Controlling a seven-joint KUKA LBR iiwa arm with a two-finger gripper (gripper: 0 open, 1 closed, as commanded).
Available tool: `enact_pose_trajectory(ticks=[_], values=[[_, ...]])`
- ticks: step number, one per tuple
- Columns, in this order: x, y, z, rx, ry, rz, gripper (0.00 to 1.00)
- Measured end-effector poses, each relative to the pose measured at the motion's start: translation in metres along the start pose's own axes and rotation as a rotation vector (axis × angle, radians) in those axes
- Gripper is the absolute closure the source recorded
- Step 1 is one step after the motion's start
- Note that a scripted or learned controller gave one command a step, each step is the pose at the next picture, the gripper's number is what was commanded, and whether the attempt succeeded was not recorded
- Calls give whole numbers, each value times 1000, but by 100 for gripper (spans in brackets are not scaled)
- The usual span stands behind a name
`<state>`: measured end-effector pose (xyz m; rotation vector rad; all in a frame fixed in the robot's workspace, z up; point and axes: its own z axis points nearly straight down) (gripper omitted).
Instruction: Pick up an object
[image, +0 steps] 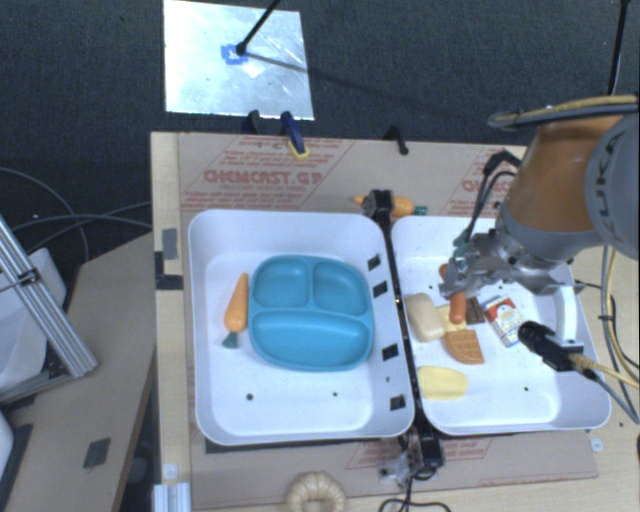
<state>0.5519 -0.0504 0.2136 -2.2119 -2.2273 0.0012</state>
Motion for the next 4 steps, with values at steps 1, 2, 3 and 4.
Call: enact_pose_trajectory(ticks=[1, 2, 3, 4], values=[[1, -1, -1, -3, -1, 3, 100], [6, -2, -20, -6, -1, 0, 100], [4, -3, -2, -2, -2, 6, 100], [2, -5, -20, -6, -1, 6, 100]])
